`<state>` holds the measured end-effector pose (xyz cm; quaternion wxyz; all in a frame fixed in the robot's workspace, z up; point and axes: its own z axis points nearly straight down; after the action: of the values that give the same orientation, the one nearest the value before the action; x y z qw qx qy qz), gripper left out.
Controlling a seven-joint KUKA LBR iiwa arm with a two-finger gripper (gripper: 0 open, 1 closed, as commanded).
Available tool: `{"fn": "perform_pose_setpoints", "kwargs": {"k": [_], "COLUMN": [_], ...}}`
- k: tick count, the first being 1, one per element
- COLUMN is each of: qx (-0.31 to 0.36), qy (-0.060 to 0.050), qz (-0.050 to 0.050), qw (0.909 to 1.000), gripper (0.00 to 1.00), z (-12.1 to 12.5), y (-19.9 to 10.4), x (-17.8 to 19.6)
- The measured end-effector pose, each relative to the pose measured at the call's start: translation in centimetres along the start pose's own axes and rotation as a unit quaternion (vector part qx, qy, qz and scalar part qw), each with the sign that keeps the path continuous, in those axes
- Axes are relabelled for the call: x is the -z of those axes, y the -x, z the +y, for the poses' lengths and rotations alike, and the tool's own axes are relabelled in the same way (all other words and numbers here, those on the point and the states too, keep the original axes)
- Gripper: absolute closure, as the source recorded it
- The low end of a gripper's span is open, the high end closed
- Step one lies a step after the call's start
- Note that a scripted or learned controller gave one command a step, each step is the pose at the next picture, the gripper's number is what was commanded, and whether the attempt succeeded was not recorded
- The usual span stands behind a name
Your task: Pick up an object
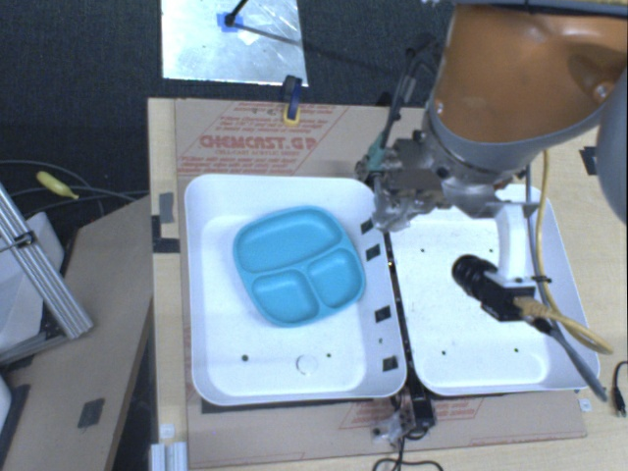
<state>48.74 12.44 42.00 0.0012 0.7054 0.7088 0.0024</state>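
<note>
A blue plate (297, 264) with three compartments lay flat near the middle of the left bin (211, 361), its long axis running slantwise from the bin's far-left toward its near-right. The gripper (392, 202) hung over the bins' shared far edge; whether its jaws were clenched, I couldn't tell.

1. The arm (520, 57) enters from the upper right, and its big orange band takes up most of that corner.
2. Below the band, the grey wrist (471, 170) narrows and leans down toward the left.
3. The gripper (392, 209) hangs at the wrist's lower left end, a cluttered metal block with cables running up its back.
4. Its tip is a dark, blurred mass, so the fingers cannot be made out, and it perhaps points straight down.
</note>
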Motion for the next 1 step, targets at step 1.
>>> {"fn": "perform_pose_setpoints", "kwargs": {"k": [1], "qx": [0.002], "qy": [0.002], "qz": [0.001], "qw": [1.0000], "gripper": [1.00], "z": [0.07], "y": [-0.02], "x": [1.12]}}
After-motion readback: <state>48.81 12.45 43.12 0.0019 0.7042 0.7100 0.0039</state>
